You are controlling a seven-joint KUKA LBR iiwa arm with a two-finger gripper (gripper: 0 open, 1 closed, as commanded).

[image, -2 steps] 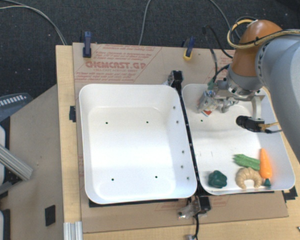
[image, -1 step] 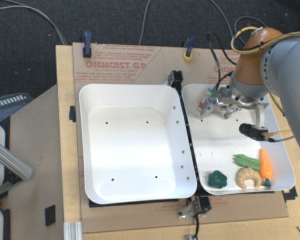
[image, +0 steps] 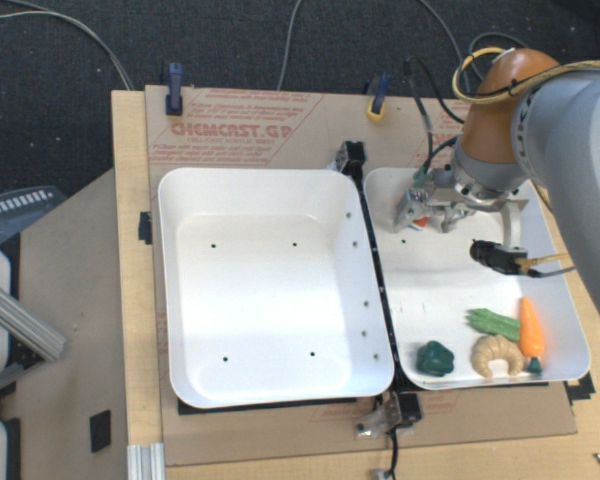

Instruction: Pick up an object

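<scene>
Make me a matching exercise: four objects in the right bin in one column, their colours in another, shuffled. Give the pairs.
Column one:
1. carrot-shaped toy
2. croissant-shaped toy
3. rounded lumpy toy near the bin's front left
4. long pod-shaped toy

Column two:
A. dark teal green
B. orange
C. bright green
D. tan

Pairs: 1-B, 2-D, 3-A, 4-C

We count two white bins: left bin, right bin. In the right bin's near right corner: one carrot, one green pod, one croissant, one dark green lump. Two blue clamps on the bench's far edge.
</scene>
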